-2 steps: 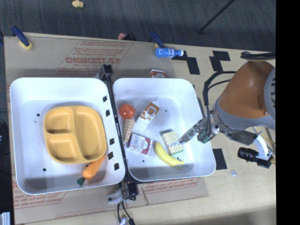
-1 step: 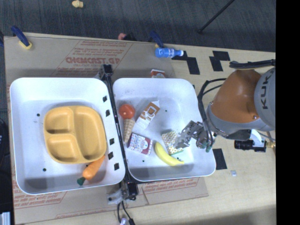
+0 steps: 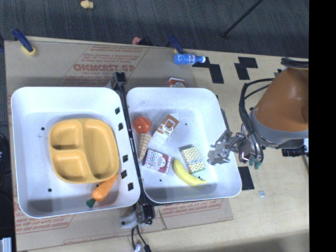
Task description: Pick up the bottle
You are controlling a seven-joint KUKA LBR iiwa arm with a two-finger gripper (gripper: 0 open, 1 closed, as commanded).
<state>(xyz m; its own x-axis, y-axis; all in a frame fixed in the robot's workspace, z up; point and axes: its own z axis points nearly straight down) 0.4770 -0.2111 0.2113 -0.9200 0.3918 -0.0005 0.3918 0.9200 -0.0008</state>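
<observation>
i see my gripper [image 3: 219, 154] at the bin's [image 3: 157, 94] edge, grip state unclear; bottle [image 3: 185, 59] sits well beyond it, untouched.

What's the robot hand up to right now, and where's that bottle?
Gripper low over right bin's right edge, holding nothing. Blue bottle lies on bench beyond that bin, apart from gripper. Nothing between them.

Yellow divided tray [image 3: 84, 150], orange carrot [image 3: 103, 189], yellow banana [image 3: 188, 175], blue bottle [image 3: 188, 59], white bins [image 3: 31, 101].

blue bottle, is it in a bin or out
Out. The small blue plastic bottle lies on its side on the bench, beyond the right white bin.
</observation>
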